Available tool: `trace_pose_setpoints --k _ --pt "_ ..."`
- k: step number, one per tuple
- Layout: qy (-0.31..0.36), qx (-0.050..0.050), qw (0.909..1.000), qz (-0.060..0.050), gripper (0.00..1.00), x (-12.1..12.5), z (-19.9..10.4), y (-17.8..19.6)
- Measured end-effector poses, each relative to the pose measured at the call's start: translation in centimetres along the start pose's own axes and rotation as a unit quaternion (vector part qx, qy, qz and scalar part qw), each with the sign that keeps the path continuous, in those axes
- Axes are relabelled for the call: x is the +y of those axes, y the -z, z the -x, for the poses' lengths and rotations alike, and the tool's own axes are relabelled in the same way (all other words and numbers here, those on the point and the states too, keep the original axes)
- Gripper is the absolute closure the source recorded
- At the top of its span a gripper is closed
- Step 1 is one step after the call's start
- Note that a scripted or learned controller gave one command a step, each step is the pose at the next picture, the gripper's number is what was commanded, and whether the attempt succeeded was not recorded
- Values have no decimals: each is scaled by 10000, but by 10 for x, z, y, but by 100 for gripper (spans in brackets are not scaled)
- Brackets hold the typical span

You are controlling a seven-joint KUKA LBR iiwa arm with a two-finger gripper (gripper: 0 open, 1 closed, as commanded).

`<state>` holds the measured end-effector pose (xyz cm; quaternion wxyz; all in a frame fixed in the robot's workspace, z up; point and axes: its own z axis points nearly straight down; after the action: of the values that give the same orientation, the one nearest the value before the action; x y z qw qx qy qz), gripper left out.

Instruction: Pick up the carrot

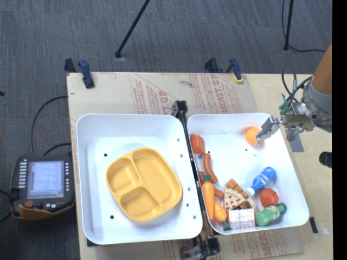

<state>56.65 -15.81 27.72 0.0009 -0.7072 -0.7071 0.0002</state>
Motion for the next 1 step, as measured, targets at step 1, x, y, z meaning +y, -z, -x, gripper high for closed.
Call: trace_pose_setpoints --k 1 --pt "12 -2 10000 0 0 64 13 -55"
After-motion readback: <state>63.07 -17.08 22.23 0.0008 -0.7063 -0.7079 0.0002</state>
